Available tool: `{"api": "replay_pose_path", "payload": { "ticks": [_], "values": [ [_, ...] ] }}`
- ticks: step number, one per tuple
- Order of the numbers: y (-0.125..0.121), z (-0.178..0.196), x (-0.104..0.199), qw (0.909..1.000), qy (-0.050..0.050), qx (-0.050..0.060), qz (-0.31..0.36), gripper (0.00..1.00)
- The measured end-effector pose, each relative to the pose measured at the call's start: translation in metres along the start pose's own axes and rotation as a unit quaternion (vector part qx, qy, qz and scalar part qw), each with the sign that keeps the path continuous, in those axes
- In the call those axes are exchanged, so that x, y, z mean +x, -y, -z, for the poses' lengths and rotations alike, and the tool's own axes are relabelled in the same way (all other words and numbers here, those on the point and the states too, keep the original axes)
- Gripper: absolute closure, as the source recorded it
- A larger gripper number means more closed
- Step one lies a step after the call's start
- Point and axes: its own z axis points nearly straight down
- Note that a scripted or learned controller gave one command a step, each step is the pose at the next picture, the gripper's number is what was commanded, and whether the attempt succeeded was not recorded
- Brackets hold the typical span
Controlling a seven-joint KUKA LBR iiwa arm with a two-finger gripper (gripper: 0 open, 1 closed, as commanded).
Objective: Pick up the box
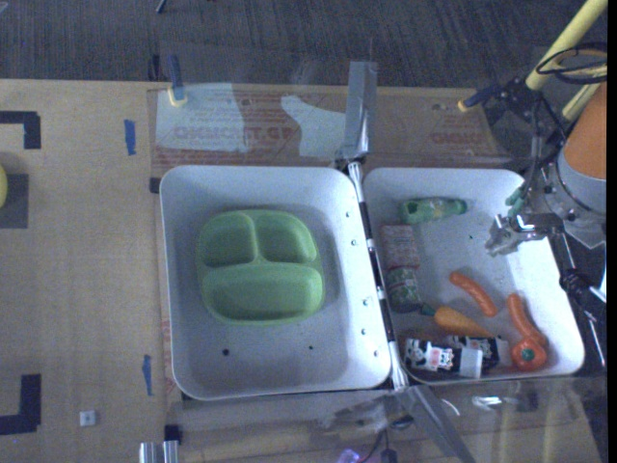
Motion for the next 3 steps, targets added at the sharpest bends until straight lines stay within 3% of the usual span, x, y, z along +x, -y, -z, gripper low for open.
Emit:
{"api": "replay_pose_path", "payload": {
  "ticks": [1, 2, 3],
  "values": [
    [0.016, 0.021, 0.136, 0.9981, -0.002, 0.002, 0.062, 1.00],
    [0.046, 0.029, 0.097, 0.9993, -0.001, 0.003, -0.037, 1.00],
    [-0.051, 0.075, 0.095, 0.9983, 0.000, 0.001, -0.058, 1.00]
  ]
}}
